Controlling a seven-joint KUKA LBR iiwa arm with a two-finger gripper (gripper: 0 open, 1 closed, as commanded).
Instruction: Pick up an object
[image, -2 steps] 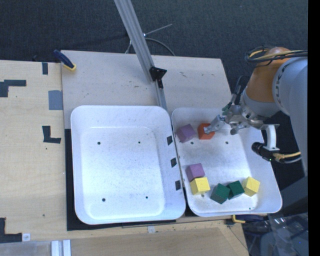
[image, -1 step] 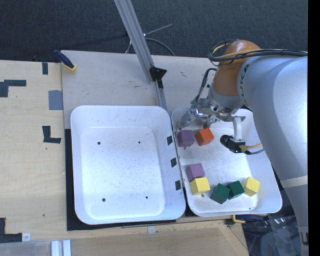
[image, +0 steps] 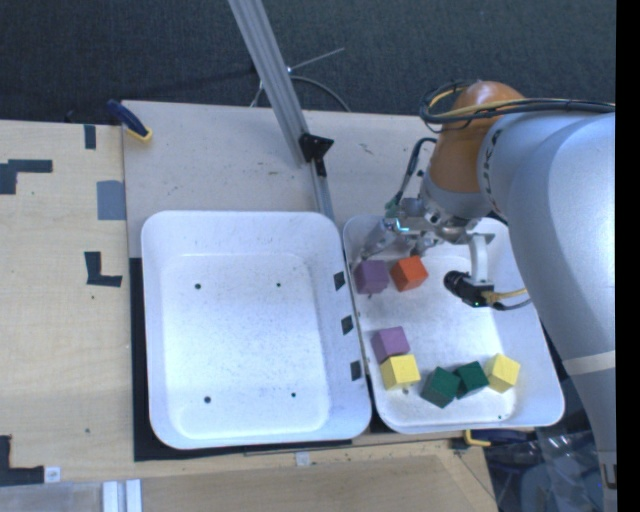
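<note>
I've got the two-finger gripper low over the small orange cube upper right, lining up; can't tell claw state.

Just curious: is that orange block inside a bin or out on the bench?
Inside. The orange block lies on the right bin's floor, beside a purple block.
</note>
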